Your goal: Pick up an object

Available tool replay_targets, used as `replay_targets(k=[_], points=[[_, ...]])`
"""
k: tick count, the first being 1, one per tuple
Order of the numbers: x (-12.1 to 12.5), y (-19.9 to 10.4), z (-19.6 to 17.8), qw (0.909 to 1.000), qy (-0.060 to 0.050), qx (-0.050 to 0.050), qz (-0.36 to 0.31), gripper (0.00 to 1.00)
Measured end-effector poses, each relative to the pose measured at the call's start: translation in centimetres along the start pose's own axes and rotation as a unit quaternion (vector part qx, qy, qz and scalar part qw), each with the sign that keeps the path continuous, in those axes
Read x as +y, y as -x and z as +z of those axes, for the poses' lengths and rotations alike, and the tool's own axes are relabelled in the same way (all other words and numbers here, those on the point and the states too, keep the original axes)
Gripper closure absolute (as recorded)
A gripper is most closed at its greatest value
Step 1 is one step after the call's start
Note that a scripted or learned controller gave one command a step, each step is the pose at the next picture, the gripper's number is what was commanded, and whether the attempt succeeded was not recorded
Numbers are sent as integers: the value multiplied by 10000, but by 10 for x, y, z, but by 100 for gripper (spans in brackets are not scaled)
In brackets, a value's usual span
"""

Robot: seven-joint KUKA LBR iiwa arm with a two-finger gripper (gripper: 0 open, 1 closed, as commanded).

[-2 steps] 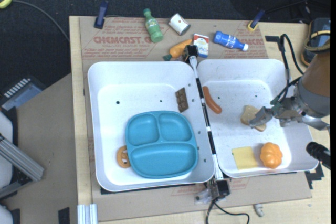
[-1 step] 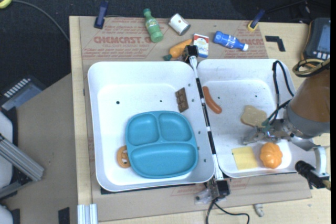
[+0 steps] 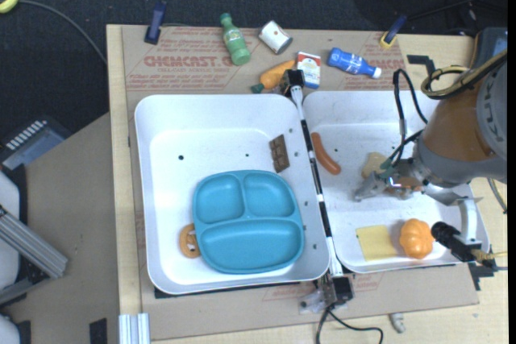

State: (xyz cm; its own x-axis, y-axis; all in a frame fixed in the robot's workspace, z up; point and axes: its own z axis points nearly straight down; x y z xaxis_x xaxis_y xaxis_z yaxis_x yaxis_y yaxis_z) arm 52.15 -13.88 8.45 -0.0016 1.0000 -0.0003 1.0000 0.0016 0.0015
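While the arm reaches into the right bin [image 3: 355, 105], its gripper [image 3: 372, 183] sits low beside the sausage [image 3: 326, 155]; whether anything is held, I cannot tell. Candidates stay loose for picking: cheese [image 3: 374, 242] and orange [image 3: 415, 238] lie nearer the front, below the sausage.

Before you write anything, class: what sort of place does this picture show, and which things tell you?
Probably a robotics lab test bench: a robot arm reaches over two white bins, toy food such as a hot dog lies inside, and cables trail around.

Claw [image 3: 369, 186] low in right bin [image 3: 355, 113]
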Motion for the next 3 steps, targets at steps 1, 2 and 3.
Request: replay_targets(k=[1,2,3], points=[[61,-19,0,10000,0,0,0,0],[102,-12,0,10000,1,-5,0,0],[103,-12,-11,10000,13,-16,-5,100]])
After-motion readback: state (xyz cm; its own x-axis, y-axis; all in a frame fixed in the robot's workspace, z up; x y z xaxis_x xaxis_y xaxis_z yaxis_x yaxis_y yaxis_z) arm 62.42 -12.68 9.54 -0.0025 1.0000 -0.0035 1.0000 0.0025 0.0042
